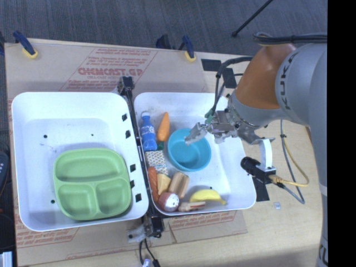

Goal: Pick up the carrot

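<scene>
Orange and tapered, the carrot lies in the right bin, near that bin's far left part. It is a smooth, slim piece with no green top to be seen, its length running roughly from the far side toward the near side and leaning a little. Just to its left stands or lies a blue bottle with a white cap; the two are side by side and look close to touching. Just to its right and nearer the camera sits a blue bowl.

Over the bowl's far right rim hangs the gripper, reaching in from the right on the grey arm with its orange band. Its metal tip points down and left toward the bowl. It is apart from the carrot, with part of the bowl's rim between them, and nothing shows between its tips. Whether the tool is spread or pressed together I cannot tell at this slant.

Along the near side of the right bin lie a banana, a round red and white piece, and some tan blocks.

In the left bin rests a green tray with three compartments.
</scene>
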`<action>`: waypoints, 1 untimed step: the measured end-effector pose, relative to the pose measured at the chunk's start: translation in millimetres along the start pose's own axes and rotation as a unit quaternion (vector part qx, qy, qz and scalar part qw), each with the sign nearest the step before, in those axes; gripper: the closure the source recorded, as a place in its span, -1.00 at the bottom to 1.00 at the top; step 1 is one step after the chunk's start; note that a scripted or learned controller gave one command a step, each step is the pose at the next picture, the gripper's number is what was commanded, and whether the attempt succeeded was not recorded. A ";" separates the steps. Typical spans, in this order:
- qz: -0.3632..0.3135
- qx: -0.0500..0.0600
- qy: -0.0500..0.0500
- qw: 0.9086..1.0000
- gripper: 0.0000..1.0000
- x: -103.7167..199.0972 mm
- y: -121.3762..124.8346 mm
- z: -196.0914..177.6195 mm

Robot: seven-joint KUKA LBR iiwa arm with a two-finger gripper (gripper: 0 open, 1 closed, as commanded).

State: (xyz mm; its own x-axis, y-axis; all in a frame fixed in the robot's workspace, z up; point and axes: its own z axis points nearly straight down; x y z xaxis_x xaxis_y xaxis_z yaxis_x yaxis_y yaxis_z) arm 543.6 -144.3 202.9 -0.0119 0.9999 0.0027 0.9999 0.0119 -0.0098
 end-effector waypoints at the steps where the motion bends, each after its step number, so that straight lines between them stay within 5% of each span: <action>1: -0.052 -0.015 -0.005 0.998 -1.00 4.0 95.5 96.5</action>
State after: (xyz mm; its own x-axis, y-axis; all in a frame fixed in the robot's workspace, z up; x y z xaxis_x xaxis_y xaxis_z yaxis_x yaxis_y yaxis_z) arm 638.1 -138.9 105.5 -0.1164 0.9932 -0.0082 0.9930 0.1165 0.0209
